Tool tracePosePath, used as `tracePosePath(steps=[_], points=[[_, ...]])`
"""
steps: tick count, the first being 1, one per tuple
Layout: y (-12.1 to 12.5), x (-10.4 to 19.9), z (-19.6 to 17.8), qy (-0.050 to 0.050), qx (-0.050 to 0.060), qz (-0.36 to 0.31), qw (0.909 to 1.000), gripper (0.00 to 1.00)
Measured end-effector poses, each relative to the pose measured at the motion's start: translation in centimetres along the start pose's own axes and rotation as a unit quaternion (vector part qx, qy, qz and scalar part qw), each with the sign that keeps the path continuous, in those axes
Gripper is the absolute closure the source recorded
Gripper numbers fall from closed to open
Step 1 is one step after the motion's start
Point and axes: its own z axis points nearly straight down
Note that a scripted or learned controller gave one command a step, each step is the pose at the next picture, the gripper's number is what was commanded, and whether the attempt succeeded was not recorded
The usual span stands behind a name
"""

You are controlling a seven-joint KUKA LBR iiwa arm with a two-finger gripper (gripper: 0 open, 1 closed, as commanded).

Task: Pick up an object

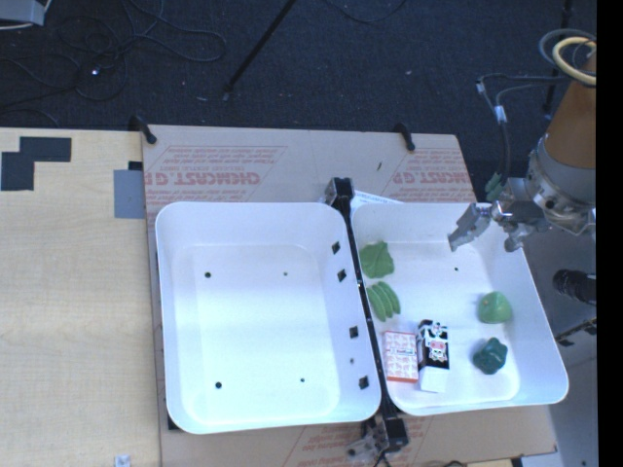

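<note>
Overhead, the gripper (pixel 484 225) hangs above the right bin's (pixel 545 382) far edge, its fingers spread open and holding nothing. Candidates lie below it: two green leafy pieces (pixel 380 280) against the bin's left wall, a red-and-white card (pixel 400 356) and small carton (pixel 433 346) by the near edge, a light green lump (pixel 494 307) and dark teal lump (pixel 490 355) toward the right wall. Probably best to choose the light green lump, standing free of its neighbours, and descend squarely over it before closing.

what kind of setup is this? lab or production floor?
Most likely a robotics lab bench for grasping trials, not production. Two shallow white bins sit on cardboard, loose cables trail over the dark floor behind, and the arm's gripper hangs above small test objects such as a green ball.
</note>
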Motion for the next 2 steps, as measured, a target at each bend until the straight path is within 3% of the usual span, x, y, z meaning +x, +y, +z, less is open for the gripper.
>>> tracePosePath(steps=[1,2], points=[[7.6,1.4,17.9,0.001,0.005,-0.002,1.0,0.0],[5.2,-4.6,17.9,-0.001,0.001,0.002,1.0,0.0]])
